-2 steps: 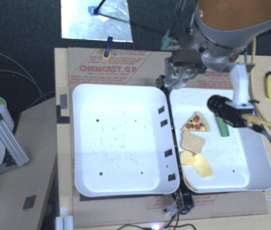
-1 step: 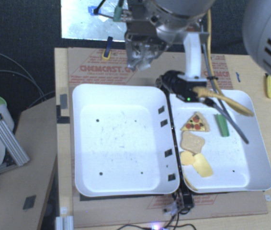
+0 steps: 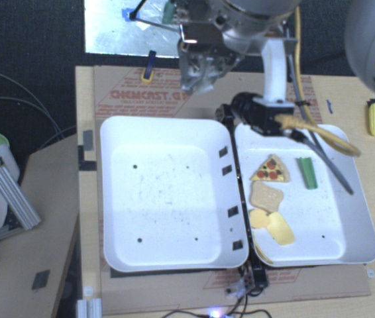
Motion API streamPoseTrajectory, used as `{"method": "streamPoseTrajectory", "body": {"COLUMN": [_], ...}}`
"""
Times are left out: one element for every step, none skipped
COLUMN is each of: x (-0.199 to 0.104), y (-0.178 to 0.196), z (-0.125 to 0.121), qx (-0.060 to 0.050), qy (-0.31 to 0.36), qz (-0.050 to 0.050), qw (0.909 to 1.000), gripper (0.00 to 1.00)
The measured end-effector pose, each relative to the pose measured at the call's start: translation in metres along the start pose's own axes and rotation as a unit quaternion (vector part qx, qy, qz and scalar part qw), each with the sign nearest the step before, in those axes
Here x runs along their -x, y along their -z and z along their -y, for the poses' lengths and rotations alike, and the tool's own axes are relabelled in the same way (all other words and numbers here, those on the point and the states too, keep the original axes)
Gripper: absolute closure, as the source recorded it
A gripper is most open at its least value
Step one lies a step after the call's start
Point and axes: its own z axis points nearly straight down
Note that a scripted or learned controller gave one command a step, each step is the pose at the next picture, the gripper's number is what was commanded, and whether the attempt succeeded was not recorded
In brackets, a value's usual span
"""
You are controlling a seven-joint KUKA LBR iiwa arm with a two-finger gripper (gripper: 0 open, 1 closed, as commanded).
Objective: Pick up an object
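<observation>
We look down on a desk (image 3: 346, 98) bearing two shallow white bins side by side. The left bin (image 3: 167, 191) shows bare floor. The right bin (image 3: 346, 230) holds toy food along its left wall: a pizza slice (image 3: 271, 169), a pale toast piece (image 3: 266, 195) just below it, and yellow chips (image 3: 277, 228) nearer the front edge. A green stick (image 3: 307, 173) lies beside the pizza, toward the bin's middle.

The gripper (image 3: 201, 78) hangs above the desk's back edge, beyond the left bin and well apart from every item. We cannot tell how it is set from this blurred view.

We judge the reach has not begun. To do it well, we would choose the green stick, which lies clear of its neighbours and the walls. Its long axis runs roughly back to front, tilted slightly, so closing across its narrow width should suit it. The pizza's tip points toward the back edge.
</observation>
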Motion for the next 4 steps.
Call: {"method": "streamPoseTrajectory", "body": {"x": [0.013,0.012,0.058,0.128], "y": [-0.012,0.0,-0.165,-0.155], "z": [0.038,0.036,0.038,0.037], "qx": [-0.003,-0.001,-0.01,-0.001], "qy": [-0.002,0.0,-0.006,-0.007], "qz": [0.001,0.0,0.005,0.002], "qw": [1.0,1.0,0.9999,1.0], "gripper": [1.0,1.0,1.0,1.0]}}
